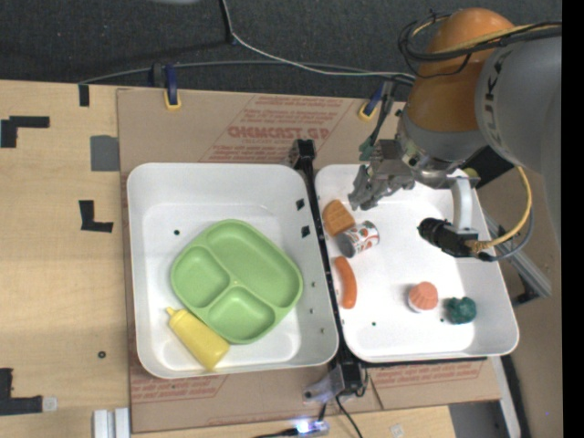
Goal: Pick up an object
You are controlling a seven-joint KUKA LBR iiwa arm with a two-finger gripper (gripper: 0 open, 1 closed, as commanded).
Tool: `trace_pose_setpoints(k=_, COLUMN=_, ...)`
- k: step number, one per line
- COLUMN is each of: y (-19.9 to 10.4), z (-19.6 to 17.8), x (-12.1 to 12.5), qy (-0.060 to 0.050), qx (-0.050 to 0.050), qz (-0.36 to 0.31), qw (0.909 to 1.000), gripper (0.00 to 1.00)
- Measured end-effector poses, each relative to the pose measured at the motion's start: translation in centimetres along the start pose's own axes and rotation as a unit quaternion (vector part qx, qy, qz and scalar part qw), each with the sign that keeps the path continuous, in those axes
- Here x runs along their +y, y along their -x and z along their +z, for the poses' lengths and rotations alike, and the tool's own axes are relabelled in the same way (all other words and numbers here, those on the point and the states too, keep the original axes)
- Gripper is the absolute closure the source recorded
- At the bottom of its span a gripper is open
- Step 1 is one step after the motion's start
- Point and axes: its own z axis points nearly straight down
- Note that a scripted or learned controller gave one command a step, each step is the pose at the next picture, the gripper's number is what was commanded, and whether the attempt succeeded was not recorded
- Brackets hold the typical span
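My gripper (363, 195) hangs over the far left part of the right bin (474, 340), its fingers pointing down and left. Just below its tips lie a brown bread-like piece (338, 215) and a small white can with red print (362, 237), neither between the fingers. Further toward the front an orange-red sausage (347, 282) lies along the bin's left wall. A round pink-orange object (422, 297) and a dark green lump (460, 310) sit at the front right of the same bin.
The left bin (146, 245) holds a green divided plate (236, 280) and a yellow bottle (196, 338) at its front left corner. A black part on the arm (444, 235) and cables hang over the right bin's right side. Black clips sit on the wall between the bins.
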Motion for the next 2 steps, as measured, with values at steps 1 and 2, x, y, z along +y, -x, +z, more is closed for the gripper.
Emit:
trace_pose_setpoints(k=1, y=-5.3, z=0.2, x=-0.4, qy=0.000, qx=-0.001, qz=0.000, qw=1.0000, gripper=1.00)
trace_pose_setpoints(k=2, y=-11.2, z=0.3, x=-2.5, qy=0.000, qx=-0.001, qz=-0.001, qw=1.0000, gripper=1.00)
